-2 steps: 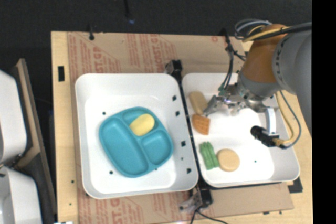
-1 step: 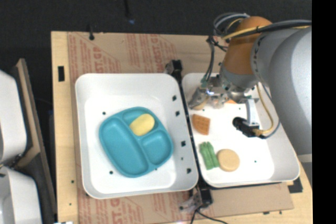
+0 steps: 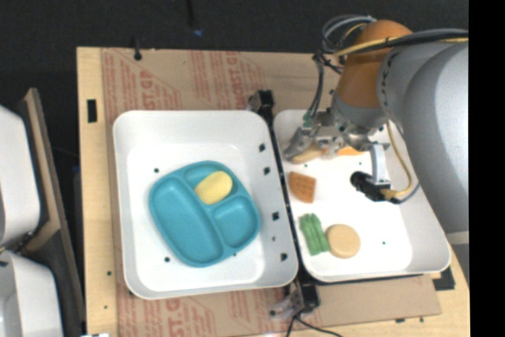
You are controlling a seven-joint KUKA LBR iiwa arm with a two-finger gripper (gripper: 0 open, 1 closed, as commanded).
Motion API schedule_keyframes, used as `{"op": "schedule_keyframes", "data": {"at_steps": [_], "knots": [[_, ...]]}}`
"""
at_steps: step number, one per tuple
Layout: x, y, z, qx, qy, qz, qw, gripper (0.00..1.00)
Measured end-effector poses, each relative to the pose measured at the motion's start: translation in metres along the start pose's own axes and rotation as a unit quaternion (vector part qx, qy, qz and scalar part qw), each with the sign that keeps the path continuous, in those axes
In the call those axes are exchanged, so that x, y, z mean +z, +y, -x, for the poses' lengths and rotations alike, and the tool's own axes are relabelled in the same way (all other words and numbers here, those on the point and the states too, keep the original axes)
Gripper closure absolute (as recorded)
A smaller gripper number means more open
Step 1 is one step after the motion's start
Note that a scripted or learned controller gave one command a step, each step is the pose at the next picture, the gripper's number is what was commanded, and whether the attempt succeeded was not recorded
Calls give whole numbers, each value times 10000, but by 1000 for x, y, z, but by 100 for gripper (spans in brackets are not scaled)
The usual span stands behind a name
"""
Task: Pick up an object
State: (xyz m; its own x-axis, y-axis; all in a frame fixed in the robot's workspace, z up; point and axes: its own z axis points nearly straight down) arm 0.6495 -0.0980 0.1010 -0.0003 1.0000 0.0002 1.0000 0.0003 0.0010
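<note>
Currently gripper is low at right bin's far-left corner; finger spread: cannot tell. Orange block lies just beyond, untouched. Risk: closing on nothing, or clipping the bin wall.

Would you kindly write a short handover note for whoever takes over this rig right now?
Tool: low over the far end of the right bin; nothing seen held in it.
Right bin: orange block, green piece and tan disc.
Left bin: blue divided tray with a yellow item in one compartment.
Done: no pick evident.
Left: grasp and lift an object.
</note>
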Motion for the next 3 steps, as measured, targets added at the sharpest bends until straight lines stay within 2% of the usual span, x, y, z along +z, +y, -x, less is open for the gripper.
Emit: {"op": "schedule_keyframes", "data": {"at_steps": [2,3], "knots": [[0,-37,-1,7,-4,-5,10000,0],[0,-70,1,9,-3,-5,10000,0]]}}
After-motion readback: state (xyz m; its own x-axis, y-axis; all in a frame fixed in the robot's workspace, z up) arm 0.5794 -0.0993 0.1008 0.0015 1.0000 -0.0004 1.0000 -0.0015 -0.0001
